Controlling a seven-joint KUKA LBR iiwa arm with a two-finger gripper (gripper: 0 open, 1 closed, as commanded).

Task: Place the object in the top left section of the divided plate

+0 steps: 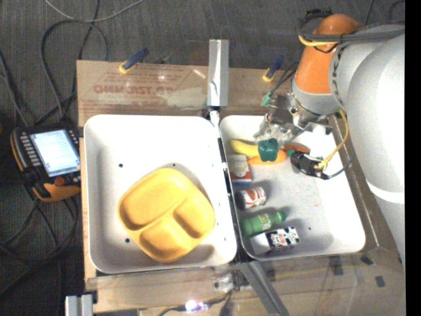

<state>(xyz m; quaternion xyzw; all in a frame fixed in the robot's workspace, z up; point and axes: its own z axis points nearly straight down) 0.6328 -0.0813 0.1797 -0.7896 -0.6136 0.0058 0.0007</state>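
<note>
Divided plate (167, 213) sits in left bin (105, 137). Right bin (342, 229) holds banana (243, 148), can (251, 196), green bottle (262, 221), carton (283, 238). Gripper (273, 135) at its 12 o'clock; grip state can't tell.

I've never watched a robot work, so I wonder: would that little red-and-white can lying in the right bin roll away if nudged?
Probably. The can lies on its side on the smooth floor of the right bin, so a sideways nudge would likely roll it. It looks small and rigid, probably light. The green bottle lying close by might stop it.
</note>
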